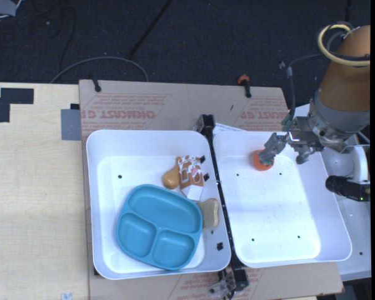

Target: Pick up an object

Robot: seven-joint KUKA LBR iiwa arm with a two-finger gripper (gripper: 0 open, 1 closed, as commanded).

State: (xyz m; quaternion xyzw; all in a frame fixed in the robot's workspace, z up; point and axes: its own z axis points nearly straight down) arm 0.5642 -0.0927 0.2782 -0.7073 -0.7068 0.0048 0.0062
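- Right bin [281,242]: a small orange object [261,161] near the far left corner, close to the far wall and a little in from the divider between the bins.
- Hand [276,147] low over that corner, just beside and partly over the orange object; one grey finger [272,146] slanting down to its top right edge.
- Open or closed: cannot tell, since the finger tips blur into the object and no second finger separates clearly; no proof of a grip.
- Step in hand, by judgement: closing on the orange object and lifting it.
- To do it well: centre over the object rather than off to its right, go down until both sides are spanned, close firmly, then lift straight up, away from the far wall.
- Risk: a rounded, small thing likely to roll or squirt out toward the wall if pinched off-centre.
- Look of the object: bright orange-red, rounded, squat, darker at the base, much smaller than the hand; finer detail too blurred to name.
- Left bin [103,186]: a blue divided tray [159,227] near the front, with a tan rounded piece [170,179], a brown-and-white packet [190,170] and a beige piece [210,212] toward the divider; none close to the hand.
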